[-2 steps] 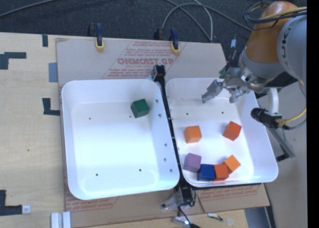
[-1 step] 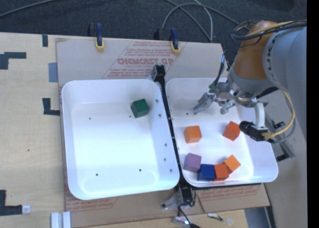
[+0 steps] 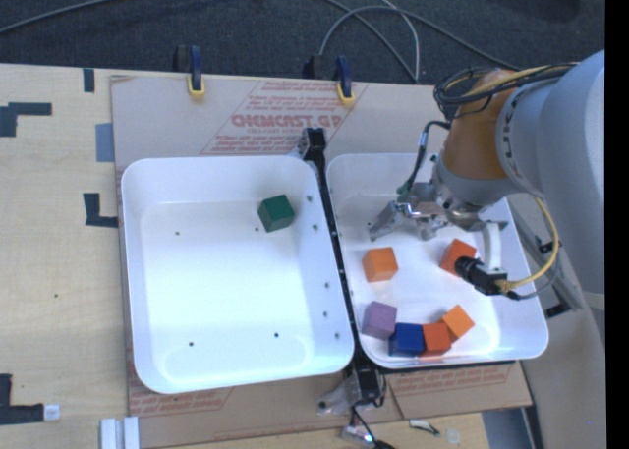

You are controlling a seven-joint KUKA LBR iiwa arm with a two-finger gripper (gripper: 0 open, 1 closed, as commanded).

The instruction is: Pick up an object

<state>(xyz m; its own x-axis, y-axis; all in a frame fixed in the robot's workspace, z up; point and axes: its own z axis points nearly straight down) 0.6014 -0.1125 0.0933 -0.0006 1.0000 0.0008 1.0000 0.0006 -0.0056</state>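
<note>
My gripper (image 3: 405, 225) hangs over the back part of the right bin (image 3: 511, 339), open, with nothing between its fingers. An orange cube (image 3: 380, 263) lies just in front of and below the left fingertip (image 3: 378, 229), apart from it. A second, redder orange cube (image 3: 457, 255) sits to the gripper's right. At the bin's front lie a purple cube (image 3: 378, 319), a blue cube (image 3: 406, 339), a red-orange cube (image 3: 435, 337) and a small orange cube (image 3: 458, 320), packed close together. A green cube (image 3: 276, 211) sits alone in the left bin (image 3: 147, 339).
A black rail (image 3: 329, 231) runs between the two bins. Two blue-and-yellow clamps (image 3: 196, 69) (image 3: 343, 79) hold the board at the back. A black cable connector (image 3: 477, 275) hangs from the wrist near the redder cube.
</note>
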